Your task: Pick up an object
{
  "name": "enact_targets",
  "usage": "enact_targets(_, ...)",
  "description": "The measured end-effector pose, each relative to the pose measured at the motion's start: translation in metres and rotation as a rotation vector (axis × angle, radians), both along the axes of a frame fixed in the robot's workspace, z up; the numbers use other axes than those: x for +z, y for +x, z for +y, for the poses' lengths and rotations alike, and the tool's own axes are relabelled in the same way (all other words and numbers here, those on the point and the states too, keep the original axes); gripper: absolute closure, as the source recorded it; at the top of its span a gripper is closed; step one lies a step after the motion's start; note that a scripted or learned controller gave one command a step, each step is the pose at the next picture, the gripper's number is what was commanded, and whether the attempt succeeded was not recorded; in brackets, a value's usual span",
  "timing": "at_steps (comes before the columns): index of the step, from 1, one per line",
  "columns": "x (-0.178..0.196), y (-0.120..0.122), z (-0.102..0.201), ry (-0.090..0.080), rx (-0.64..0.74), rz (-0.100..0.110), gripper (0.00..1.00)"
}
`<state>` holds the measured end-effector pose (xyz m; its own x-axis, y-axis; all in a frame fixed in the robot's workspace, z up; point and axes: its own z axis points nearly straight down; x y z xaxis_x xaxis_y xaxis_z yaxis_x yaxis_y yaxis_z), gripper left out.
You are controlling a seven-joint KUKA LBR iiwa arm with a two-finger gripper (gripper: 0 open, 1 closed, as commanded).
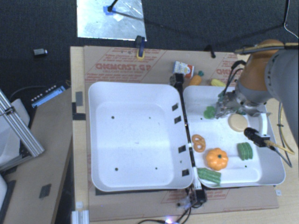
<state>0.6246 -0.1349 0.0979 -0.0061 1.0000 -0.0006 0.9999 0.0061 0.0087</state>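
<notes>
Pincer (223, 107) low in right bin (271, 171), far side, just beside green broccoli piece (210, 111); spread or pinching, cannot tell. Broccoli looks light, knobbly, likely stiff plastic; best taken across its narrow middle. Pumpkin (217, 158) sits nearer.

Both white bins (135, 139) look like smooth, slightly glossy plastic. The board (121, 64) beneath them is matt brown cardboard with red print. The pumpkin (217, 158) has a shiny orange skin; the arm (280, 73) is matt grey.
</notes>
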Motion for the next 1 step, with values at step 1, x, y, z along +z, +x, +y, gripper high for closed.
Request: enact_targets(1,0.0085,0.0329,-0.0025,0.000,0.000,0.003,1.00)
